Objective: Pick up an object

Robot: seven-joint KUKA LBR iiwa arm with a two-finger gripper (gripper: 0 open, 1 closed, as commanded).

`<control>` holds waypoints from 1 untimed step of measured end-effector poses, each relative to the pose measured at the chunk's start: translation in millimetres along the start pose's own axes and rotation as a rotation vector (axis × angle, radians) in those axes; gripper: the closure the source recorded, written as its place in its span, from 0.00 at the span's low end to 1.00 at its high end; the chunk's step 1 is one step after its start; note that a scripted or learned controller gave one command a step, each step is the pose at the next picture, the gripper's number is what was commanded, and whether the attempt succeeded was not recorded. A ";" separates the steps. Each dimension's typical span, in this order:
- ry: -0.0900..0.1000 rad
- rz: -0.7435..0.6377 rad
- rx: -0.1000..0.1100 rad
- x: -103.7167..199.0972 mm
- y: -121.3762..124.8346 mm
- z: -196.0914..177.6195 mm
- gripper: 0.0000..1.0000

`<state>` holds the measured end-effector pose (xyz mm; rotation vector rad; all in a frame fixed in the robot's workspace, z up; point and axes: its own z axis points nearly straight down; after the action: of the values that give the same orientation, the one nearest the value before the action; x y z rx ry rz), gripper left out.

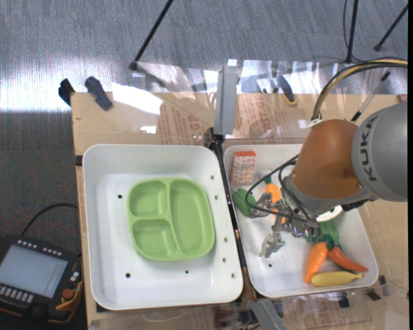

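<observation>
An orange carrot (316, 261), a red-orange one (345, 258) and a yellow banana (336, 278) lie in the right bin's near corner.

The two white bins (96, 184) look like smooth, slightly glossy plastic. The green divided plate (171, 218) is matt plastic. The desk (134, 119) shows bare pale wood under a clear, shiny sheet. The toy carrots (316, 260) look like smooth plastic. The gripper (272, 245) is bare metal; the arm (382, 153) has a satin grey shell.
</observation>
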<state>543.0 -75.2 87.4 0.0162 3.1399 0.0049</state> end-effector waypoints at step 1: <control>-0.002 0.188 0.003 -77.5 -8.5 -1.0 0.00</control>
<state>620.4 -84.5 88.5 0.3104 3.1228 0.0002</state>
